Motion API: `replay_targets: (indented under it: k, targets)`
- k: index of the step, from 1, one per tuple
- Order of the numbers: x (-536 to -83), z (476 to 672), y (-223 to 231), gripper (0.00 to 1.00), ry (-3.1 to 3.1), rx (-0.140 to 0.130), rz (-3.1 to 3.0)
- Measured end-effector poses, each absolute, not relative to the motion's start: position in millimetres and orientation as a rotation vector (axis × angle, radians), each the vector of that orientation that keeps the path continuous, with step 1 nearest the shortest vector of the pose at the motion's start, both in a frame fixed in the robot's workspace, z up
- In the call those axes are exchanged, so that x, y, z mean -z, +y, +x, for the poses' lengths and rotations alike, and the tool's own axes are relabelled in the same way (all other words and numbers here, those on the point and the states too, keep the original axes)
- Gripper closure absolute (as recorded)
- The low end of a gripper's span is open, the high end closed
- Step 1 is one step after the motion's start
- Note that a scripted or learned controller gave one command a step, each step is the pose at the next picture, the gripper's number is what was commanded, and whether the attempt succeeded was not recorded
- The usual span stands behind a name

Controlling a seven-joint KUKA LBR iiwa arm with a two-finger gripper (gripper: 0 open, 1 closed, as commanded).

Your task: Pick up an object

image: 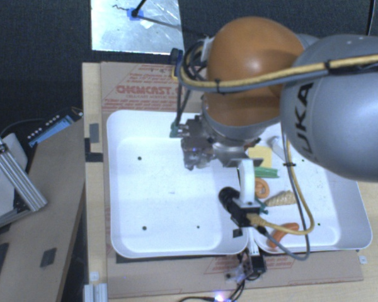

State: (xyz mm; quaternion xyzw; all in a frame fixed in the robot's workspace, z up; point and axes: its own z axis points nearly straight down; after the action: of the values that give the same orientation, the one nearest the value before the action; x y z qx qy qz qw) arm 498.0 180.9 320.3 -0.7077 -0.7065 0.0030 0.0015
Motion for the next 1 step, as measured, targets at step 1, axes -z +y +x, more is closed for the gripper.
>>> replay_targets:
  k: [1]
  targets:
    - [-247.7, 565.7, 236.2, 1.0, -2.226, -0.004, -2.215]
